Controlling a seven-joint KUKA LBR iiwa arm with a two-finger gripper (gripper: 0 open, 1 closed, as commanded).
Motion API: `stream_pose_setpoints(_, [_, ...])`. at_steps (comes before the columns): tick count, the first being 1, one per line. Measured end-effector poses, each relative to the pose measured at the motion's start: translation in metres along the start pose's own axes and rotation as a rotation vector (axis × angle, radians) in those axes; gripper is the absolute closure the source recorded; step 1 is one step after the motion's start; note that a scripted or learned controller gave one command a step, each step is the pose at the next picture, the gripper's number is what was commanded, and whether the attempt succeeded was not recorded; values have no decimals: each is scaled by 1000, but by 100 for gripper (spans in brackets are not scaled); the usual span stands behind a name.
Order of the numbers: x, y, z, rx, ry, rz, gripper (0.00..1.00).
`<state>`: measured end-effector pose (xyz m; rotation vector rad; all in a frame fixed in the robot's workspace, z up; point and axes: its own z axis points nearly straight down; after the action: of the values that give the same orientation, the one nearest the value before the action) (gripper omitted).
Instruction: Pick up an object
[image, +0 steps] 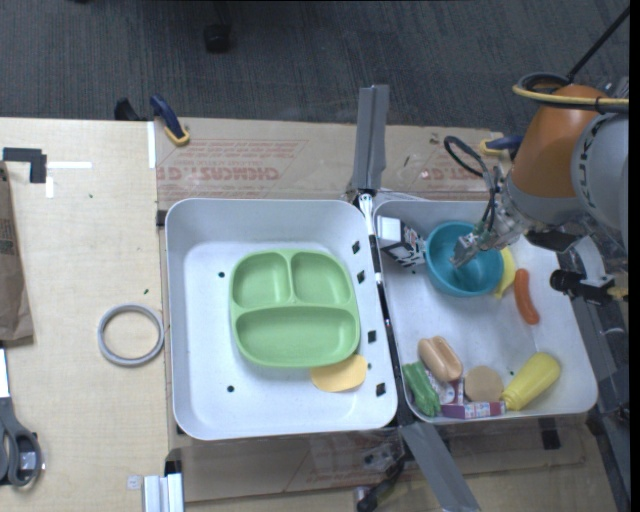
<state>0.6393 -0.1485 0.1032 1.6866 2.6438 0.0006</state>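
Whether the jaws are gripping anything cannot be told; the gripper (470, 248) is dipping into the blue bowl (462, 268), blurring against it. An orange sausage (525, 297) is lying just right of that bowl, a yellow piece peeking half-hidden behind it.

Pale wooden bench (80, 260) before dark, perhaps carpeted, floor (300, 50).

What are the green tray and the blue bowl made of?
Green tray: probably moulded plastic, matt, one even pale colour with soft rounded dividers. Blue bowl: likely plastic too, slightly glossy, uniform colour with a thin rim; the gripper hangs over it.
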Motion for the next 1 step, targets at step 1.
stream_pose_setpoints(1, [0,0,0,0,0,0,0])
